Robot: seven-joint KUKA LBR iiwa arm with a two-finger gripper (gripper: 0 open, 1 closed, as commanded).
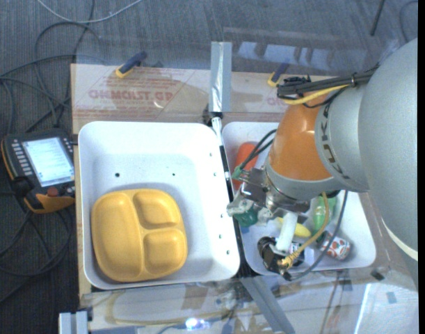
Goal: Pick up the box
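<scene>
Lying in the near right corner of the right-hand bin (360, 236), the box (338, 248) seems to be the small red-and-white thing there, though it is too small to be sure. It sits apart from the gripper (266, 207), which hangs low over the middle of that bin beneath the arm (379, 131) and its orange band (299, 152). Whether the gripper is open or closed, or has hold of anything, cannot be told. Close around it lie a green thing (245, 216), a yellow-green thing (318, 213) and, farther back, an orange thing (245, 152). The left-hand bin (129, 138) holds a yellow divided plate (139, 234).
</scene>
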